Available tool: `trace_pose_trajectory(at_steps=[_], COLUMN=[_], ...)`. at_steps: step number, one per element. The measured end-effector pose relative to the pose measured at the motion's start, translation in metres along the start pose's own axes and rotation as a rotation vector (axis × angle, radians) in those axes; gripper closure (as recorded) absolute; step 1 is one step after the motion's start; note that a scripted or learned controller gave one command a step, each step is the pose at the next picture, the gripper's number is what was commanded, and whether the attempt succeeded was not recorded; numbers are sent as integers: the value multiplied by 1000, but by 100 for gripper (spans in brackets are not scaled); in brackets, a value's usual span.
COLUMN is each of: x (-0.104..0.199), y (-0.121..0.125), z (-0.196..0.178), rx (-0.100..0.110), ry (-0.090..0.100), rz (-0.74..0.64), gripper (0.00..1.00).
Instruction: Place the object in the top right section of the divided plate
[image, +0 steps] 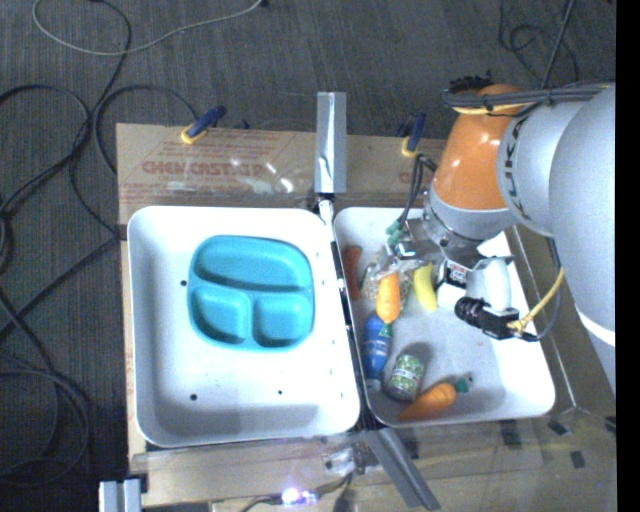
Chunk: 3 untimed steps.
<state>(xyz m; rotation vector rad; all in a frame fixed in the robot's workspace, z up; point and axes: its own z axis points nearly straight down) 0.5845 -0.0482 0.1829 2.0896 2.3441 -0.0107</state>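
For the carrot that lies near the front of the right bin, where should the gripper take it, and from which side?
Grip the carrot across its thick orange middle, coming straight down from above. It lies flat and slanted; its tip tapers, and the green can sits close at its upper left, so fingers should close across its width.

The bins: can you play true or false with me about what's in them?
1. The blue divided plate sits in the left bin. True.
2. A carrot lies in the right bin. True.
3. The plate already has a toy in it. False: its sections hold nothing.
4. The arm hangs over the left bin. False: it is above the right bin.
5. A small green can lies near the carrot. True.
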Motion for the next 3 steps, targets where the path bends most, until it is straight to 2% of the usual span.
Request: trace_pose_trajectory(at_steps=[1,2,3], x=[73,143,207], y=[-2,49,65], z=[-104,-1,66], rx=[-4,-2,-6], ry=[3,4,1], rz=[-63,-317,-382], gripper=[100,100,100])
